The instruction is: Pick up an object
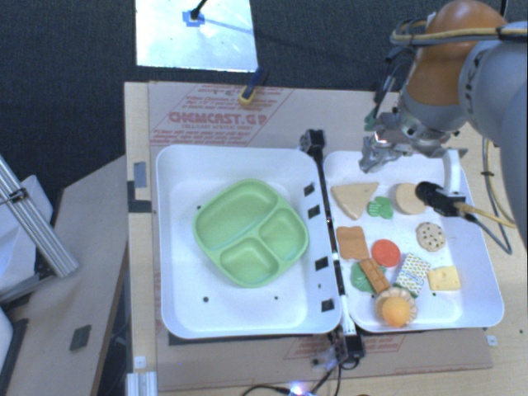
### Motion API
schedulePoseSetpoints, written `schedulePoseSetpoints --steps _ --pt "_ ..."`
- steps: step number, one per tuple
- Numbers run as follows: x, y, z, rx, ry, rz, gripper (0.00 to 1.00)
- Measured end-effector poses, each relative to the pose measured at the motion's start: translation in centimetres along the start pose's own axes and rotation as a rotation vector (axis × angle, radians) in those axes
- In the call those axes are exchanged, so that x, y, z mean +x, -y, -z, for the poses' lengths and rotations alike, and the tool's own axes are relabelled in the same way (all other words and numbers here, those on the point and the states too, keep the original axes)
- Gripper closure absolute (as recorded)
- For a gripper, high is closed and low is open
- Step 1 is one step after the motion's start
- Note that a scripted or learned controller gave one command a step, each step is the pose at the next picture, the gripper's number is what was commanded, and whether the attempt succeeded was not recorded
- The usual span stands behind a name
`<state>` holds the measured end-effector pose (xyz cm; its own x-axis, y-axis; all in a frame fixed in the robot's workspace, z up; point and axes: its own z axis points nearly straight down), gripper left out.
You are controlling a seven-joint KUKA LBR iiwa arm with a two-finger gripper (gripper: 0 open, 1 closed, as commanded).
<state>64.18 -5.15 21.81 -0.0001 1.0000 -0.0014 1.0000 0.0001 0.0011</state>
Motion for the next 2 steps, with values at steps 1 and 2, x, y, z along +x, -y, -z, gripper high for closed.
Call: schedulePoseSetpoints --steps 1,2 --pt "0.3 0.0 1.6 -0.002 -0.001 0.004 1.0" --pt "0.6 -0.1 -0.3 0.0 -0.001 0.004 1.0"
